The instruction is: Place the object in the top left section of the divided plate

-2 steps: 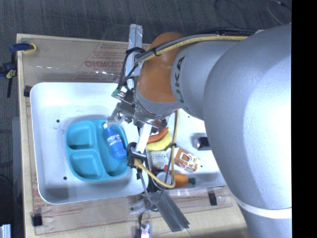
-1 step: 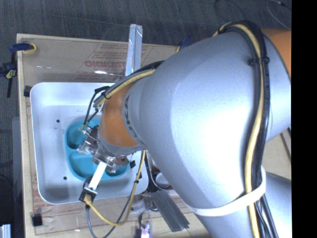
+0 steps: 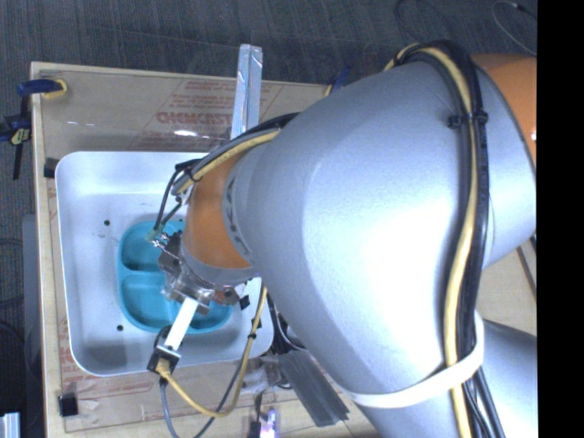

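A blue divided plate (image 3: 142,276) lies in the left white bin (image 3: 87,245), and its left sections show. My gripper (image 3: 173,276) hangs low over the plate's right side, under the orange wrist band (image 3: 212,231). The big grey arm (image 3: 383,217) covers the plate's right part and whatever lies under the gripper. I can make out no loose object on the visible blue sections.
A white bar with a yellow cable (image 3: 173,340) sticks out from the wrist toward the bin's front wall. An upright metal post (image 3: 246,89) stands behind the bin. A blue clamp (image 3: 36,88) grips the bench's far left corner. The arm hides the right bin.
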`<move>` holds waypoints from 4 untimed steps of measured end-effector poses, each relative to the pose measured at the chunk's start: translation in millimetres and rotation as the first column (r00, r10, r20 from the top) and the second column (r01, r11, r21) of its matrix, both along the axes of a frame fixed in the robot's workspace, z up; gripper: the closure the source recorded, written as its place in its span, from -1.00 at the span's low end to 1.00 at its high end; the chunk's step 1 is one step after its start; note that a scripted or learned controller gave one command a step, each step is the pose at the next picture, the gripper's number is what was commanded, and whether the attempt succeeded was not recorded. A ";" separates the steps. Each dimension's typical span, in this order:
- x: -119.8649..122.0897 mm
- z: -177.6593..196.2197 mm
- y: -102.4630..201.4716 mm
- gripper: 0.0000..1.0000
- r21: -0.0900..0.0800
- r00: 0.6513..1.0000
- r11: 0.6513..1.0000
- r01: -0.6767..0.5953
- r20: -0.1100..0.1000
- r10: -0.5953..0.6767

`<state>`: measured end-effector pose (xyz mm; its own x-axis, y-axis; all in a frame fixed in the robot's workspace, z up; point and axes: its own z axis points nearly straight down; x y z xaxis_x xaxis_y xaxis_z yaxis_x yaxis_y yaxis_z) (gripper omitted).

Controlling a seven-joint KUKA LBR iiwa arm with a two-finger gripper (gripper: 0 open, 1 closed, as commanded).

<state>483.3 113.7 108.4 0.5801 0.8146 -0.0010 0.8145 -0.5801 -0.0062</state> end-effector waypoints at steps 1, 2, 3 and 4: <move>17.6 82.6 -57.4 1.00 -0.002 0.913 0.913 0.408 0.000 -0.408; -7.1 144.8 -75.2 1.00 -0.002 0.956 0.956 0.295 0.000 -0.295; -8.0 92.6 -89.2 1.00 -0.001 0.981 0.981 -0.195 -0.001 0.195; 1.0 67.6 5.6 1.00 -0.003 0.996 0.996 0.093 -0.001 -0.093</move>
